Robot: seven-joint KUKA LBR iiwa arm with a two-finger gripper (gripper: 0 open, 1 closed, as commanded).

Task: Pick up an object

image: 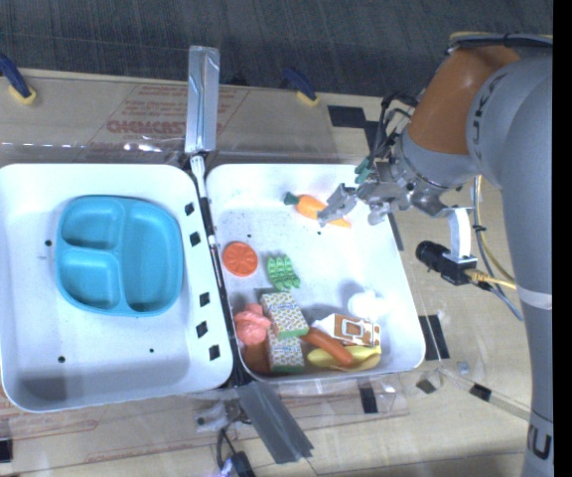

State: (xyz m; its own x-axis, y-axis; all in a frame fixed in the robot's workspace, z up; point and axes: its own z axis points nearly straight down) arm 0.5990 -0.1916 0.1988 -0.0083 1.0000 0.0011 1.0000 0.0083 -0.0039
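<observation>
The right bin [390, 256] holds several toys. An orange carrot with a green top [309, 206] lies near the bin's back wall. My gripper [356, 210] hangs just right of it and above it, open, with its left finger [334, 206] over the carrot's right end. Nothing sits between the fingers. In the middle lie an orange disc [239, 258] and a green piece [282, 271]. At the front are a pink toy [251, 326], a patterned block [286, 316], a white ball [362, 303], a small printed box [355, 328] and a yellow banana [356, 357].
The left bin [8, 296] holds a blue divided tray [122, 253]. A metal clamp [203, 97] stands at the back where the bins meet. The grey arm with its orange band [455, 97] comes in from the right, over the right bin's rim.
</observation>
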